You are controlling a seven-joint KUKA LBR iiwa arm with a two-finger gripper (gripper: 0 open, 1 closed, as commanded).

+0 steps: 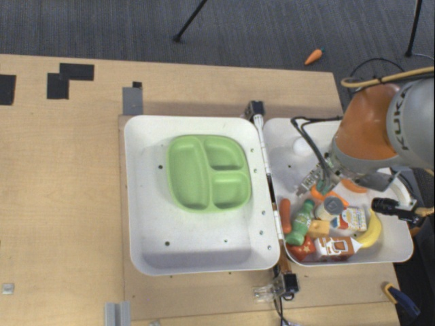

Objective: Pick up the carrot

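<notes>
At the near end of the right bin (402,250) the clutter is tight: a carton (336,246), a banana (372,231) and a green bottle (300,222) touch one another. Just left of the bottle, against the bin's left wall, lies a slim orange-red piece that I take to be the carrot (285,211), its length running along that wall.

The pincer (317,180) hangs a little farther back and to the right, over the middle of the pile and near the bottle's cap. How wide it stands open I cannot tell, and nothing shows in its grip.

To do this step well, it should probably shift left toward the wall, line its closing direction across the carrot's width and come down clear of the bottle. The wall leaves little room on that side.

An orange sliver (353,185) peeks from under the wrist, and farther off a small orange object (312,56) lies on the floor; either could be mistaken for the target.
</notes>
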